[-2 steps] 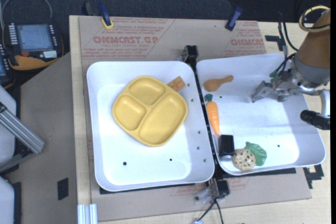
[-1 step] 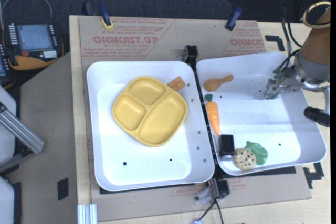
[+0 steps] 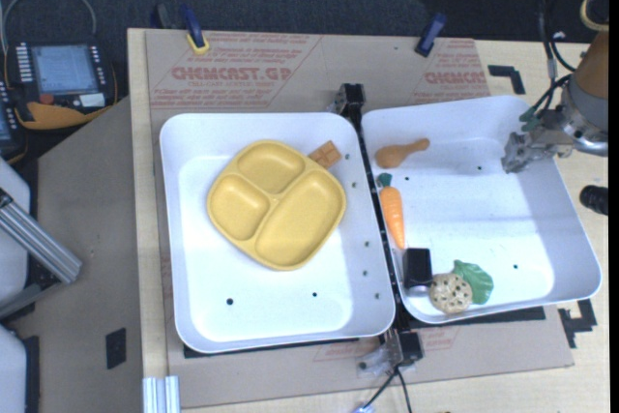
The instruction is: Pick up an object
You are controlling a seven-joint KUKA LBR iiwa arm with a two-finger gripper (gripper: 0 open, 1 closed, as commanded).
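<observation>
Gripper sits over the right bin's far right corner, nothing between its fingers; can't tell if they're apart or together. Carrot lies along that bin's left wall, chicken drumstick just beyond it. Black block, cookie and green leaf cluster at the near-left corner. Left bin holds a yellow divided plate, small wooden block touching its far edge.

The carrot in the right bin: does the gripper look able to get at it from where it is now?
Probably yes. The carrot lies by the right bin's left wall, nothing on top of it, and bare bin floor lies between it and the gripper. The close wall may crowd the grasp.
</observation>
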